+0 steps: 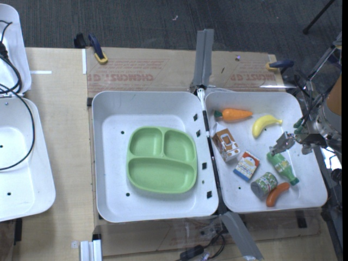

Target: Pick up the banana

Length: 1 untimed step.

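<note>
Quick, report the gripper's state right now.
Gripper: open, holding nothing, poised in the right bin just above the green bottle; the banana lies apart from it, untouched.

Wooden counter (pixel 60 118), tan, under two white bins side by side. Right bin (pixel 296 99) directly below the fingers (pixel 284 143); left bin (pixel 109 145) well off to their left in view, touching the right one along a shared edge. Cardboard sheet (pixel 147 72) flat on the counter beyond both bins, printed in red. Blue-and-yellow clamp (pixel 98 50) at the far left corner of the sheet, another clamp (pixel 278 65) at the far right corner, beyond the fingers. Grey post (pixel 204 53) upright at the far end of the seam between the bins.
</note>
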Tool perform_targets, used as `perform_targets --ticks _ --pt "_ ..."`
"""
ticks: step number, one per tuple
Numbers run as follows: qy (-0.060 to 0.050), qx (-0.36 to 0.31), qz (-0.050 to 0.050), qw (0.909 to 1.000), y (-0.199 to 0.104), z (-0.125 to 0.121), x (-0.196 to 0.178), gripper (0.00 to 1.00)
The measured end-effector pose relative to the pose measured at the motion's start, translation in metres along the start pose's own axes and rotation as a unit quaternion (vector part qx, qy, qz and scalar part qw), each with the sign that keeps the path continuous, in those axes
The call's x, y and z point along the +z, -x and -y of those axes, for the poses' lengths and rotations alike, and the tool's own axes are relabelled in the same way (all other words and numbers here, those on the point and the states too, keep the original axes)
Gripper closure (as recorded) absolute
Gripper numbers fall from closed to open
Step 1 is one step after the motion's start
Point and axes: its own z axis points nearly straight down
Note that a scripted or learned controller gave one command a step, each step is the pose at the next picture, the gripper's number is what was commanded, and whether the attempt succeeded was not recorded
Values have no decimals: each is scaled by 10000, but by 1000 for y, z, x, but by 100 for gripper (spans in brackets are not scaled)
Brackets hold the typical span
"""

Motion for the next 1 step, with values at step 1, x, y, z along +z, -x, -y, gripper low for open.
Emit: perform_targets --ticks 1 --pt "-2 629 1 9980 6 -49 29 0"
